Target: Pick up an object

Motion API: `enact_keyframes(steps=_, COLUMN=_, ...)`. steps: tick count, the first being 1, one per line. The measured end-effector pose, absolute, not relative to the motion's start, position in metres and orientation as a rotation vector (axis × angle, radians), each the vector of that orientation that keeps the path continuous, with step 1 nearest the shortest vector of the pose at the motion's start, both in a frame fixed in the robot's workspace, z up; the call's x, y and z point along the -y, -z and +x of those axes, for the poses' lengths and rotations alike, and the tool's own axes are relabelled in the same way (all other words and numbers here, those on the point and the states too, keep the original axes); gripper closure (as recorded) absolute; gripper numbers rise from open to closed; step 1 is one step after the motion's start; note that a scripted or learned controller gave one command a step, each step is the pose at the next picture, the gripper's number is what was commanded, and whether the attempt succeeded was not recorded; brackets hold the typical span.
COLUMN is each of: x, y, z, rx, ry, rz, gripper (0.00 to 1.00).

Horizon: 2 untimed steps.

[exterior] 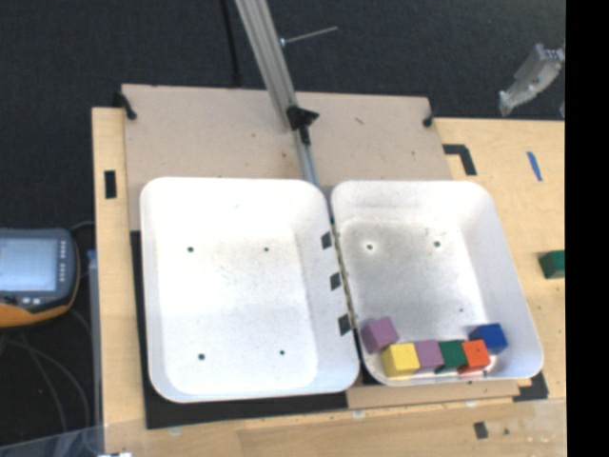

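Several small blocks lie along the near wall of the right bin (pixel 419 255). A purple block (pixel 381 332) sits a little apart, further in. In a row beside it are a yellow block (pixel 401 358), a second purple block (pixel 429 354), a green block (pixel 451 355) and an orange block (pixel 475 354). A blue block (pixel 489 336) rests just behind the orange one. A pale grey, blurred gripper (pixel 531 76) pokes in at the top right, far above and behind the bins, well away from every block.
The left bin (pixel 233 284) adjoins the right one, with black clips along the shared wall. A slanted aluminium rail (pixel 274 69) crosses the back. A green object (pixel 553 263) lies on the bench at the right edge. A grey-screened device (pixel 33 269) sits at far left.
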State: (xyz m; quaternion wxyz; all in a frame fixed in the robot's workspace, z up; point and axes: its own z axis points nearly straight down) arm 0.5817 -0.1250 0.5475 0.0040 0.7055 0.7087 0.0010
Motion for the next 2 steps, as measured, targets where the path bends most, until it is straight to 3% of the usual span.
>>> enact_keyframes(steps=2, x=0.125, y=-0.547, z=0.632, rx=-2.226, ry=0.0, rz=2.21, gripper=0.0)
